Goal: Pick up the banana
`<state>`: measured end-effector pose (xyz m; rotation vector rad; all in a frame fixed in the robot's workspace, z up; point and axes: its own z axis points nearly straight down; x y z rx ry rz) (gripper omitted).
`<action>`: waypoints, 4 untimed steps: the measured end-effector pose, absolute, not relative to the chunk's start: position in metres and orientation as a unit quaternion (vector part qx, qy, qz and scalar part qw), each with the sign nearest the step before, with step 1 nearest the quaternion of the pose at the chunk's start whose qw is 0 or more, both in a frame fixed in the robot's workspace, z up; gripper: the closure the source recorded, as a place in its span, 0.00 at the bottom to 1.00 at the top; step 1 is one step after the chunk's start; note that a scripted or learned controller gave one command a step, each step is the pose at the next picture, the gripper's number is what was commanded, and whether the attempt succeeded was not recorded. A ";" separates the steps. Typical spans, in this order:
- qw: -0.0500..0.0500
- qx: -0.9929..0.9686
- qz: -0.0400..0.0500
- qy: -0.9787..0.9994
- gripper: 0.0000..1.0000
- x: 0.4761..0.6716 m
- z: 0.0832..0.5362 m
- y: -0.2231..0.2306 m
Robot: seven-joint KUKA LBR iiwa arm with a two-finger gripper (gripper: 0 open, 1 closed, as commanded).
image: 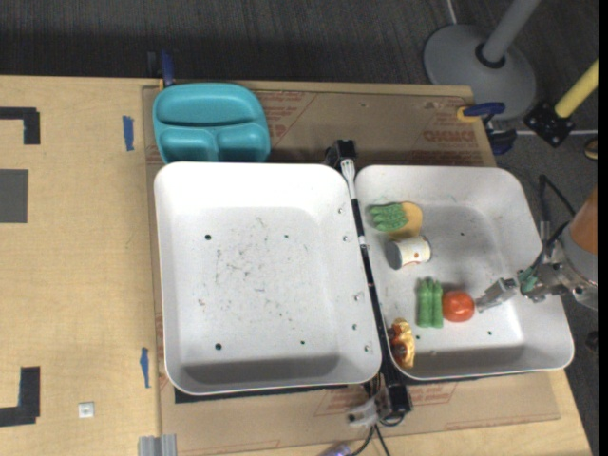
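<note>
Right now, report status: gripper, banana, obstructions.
Gripper over right bin, beside tomato. Banana, likely the yellow-brown piece, in that bin's near-left corner, untouched. Tomato and green vegetable between them.

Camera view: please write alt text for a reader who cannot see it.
A robot gripper reaches into the right white bin beside a red tomato. The bin also holds green toy vegetables, a small cup and a banana at its lower left corner.

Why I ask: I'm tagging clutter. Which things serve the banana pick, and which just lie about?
Job: banana, hand, right bin.
Lying about: corn, white cup, green vegetable, tomato, teal tray, left bin.
</note>
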<state>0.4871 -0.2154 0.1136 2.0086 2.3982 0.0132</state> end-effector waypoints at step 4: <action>-0.001 0.784 0.000 0.621 0.00 0.479 0.184 0.039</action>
